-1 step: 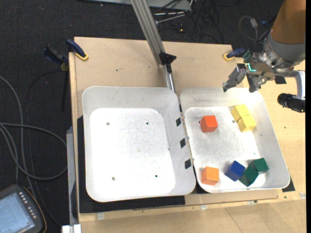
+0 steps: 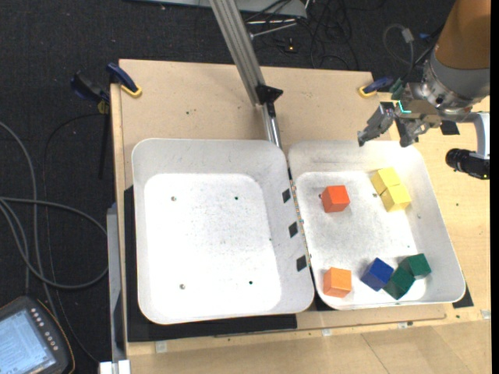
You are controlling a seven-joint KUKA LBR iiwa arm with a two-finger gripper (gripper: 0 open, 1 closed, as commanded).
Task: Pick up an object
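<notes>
My gripper (image 2: 391, 131) hangs over the far edge of the right bin (image 2: 437, 209), its two dark fingers spread apart with nothing between them. Below it in that bin lie a yellow block (image 2: 391, 189) and an orange-red cube (image 2: 336, 199) toward the far half. Along the near edge sit an orange cube (image 2: 337, 281), a blue cube (image 2: 379, 273) and two green blocks (image 2: 409, 275) pressed together. The yellow block lies closest to the gripper, a little nearer the camera.
The left bin (image 2: 148, 232) stands beside the right one, a black strip with clips between them. A slanted metal post (image 2: 238, 41) rises from the bench's back. Blue and yellow clamps (image 2: 117, 80) grip the bench's far corners. Cables lie on the floor at left.
</notes>
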